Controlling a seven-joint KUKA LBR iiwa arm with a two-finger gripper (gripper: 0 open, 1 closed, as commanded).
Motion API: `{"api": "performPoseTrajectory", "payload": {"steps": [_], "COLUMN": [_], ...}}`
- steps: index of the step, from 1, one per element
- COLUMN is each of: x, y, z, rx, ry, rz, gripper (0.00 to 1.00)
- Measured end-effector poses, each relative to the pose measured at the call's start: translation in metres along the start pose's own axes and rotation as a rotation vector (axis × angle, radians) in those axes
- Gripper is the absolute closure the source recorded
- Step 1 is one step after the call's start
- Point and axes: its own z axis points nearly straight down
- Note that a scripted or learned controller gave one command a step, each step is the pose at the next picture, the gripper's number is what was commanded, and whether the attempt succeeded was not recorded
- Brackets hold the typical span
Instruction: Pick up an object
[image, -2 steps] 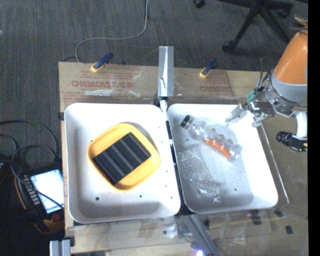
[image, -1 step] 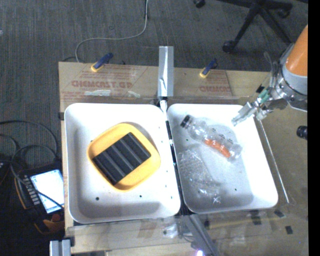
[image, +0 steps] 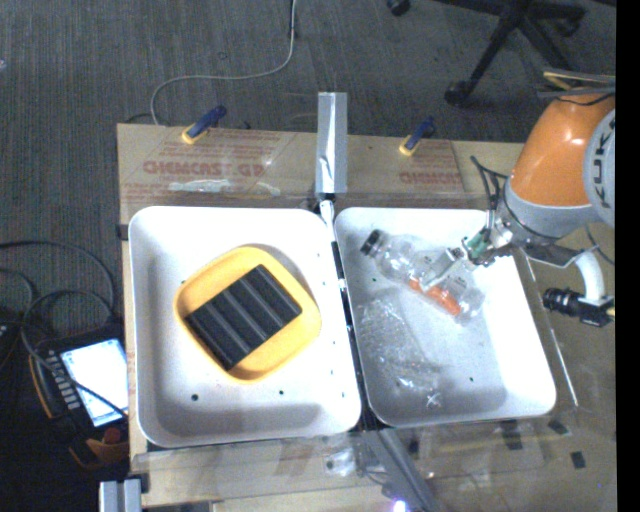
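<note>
Care suits the gripper, finger state unreadable, centring over the clear plastic bottle in the right bin before closing.

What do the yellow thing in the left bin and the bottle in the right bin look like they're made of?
Yellow thing: likely molded plastic, smooth with a slight sheen, and a black ribbed insert that may be rubber. Bottle: probably thin clear plastic, see-through with glints, dark cap.

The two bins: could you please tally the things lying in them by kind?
Yellow tray with black ribbed insert: 1
Clear plastic bottle: 1
Clear plastic wrap: 1
Total: 3
</note>
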Motion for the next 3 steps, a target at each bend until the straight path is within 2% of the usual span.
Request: {"api": "performPoseTrajectory", "payload": {"steps": [1, 2, 3], "x": [-0.014, -0.038, -0.045], "y": [0.019, 0.014, 0.014], "z": [0.076, 0.078, 0.079], "rx": [-0.013, -0.016, -0.013], "ry": [-0.009, -0.001, 0.016], "rz": [-0.021, -0.008, 0.018], "gripper": [0.0, 0.0, 0.0]}}
